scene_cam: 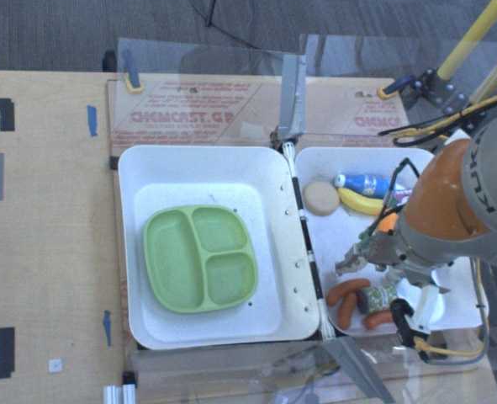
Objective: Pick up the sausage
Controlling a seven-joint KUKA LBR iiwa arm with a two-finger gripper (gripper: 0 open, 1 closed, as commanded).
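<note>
Wooden bench (46, 225) fills the left half of the frame, marked with a few black squares and short strips of blue tape, and two shallow white bins sit side by side on it toward the centre and right. Grey carpet runs across the top, with a dark cable trailing over it.

In the left bin (139, 171) lies a green divided plate (201, 257) with three compartments, flat and slightly turned.

The right bin (315, 162) holds the food. Near its upper part a round tan biscuit (321, 197) lies just beside a banana (362, 201), and a small bottle with a blue cap (362, 182) sits just above the banana. Toward the lower part of this bin lie the sausages: one sausage (347, 292) stretches roughly level, a second (346, 311) stands more upright just below it, touching or nearly so, and a third reddish piece (378, 318) lies to their right (partly hidden by the arm's hardware).

From the right edge the arm (450, 209) reaches in, its orange band over the bin's right side. Its gripper (372, 255) hangs just above and right of the sausages; whether its jaws are apart or together I cannot tell, and no sausage is seen clamped in it.
</note>
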